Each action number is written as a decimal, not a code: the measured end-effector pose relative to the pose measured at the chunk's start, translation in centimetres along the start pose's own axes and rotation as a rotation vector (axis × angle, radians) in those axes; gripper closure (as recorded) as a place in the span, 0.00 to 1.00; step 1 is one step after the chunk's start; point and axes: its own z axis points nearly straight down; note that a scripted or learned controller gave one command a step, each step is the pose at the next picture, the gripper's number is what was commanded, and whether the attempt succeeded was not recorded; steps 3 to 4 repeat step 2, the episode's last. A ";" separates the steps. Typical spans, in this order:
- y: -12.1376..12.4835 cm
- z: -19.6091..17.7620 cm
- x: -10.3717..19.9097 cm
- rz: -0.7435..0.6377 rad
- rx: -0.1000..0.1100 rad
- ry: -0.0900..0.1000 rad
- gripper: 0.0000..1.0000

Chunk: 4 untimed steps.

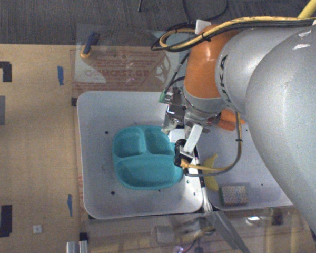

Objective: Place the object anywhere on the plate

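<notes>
A teal plate [142, 159] with three compartments lies in the left white bin [95, 141], toward that bin's right side. My gripper [173, 119] hangs over the plate's upper right corner, close to the wall between the two bins. The wrist hides its tip, and I cannot see anything held in it. An orange object [229, 120] peeks out from under the arm in the right bin. A yellow object [210, 174] lies by the dividing wall, and a speckled rectangular block [234, 194] rests near that bin's front edge.
The grey arm with its orange band [205, 67] covers most of the right bin [263, 188]. A clear plastic sheet with a blue clip [89, 44] lies behind the left bin. Bare white floor surrounds the plate on its left and front.
</notes>
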 end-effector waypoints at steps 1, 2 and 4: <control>-6.1 2.5 3.8 -0.536 0.000 -0.001 1.00; -6.0 2.4 3.7 -0.534 -0.001 -0.001 0.00; -6.0 2.4 3.7 -0.534 -0.001 -0.001 0.00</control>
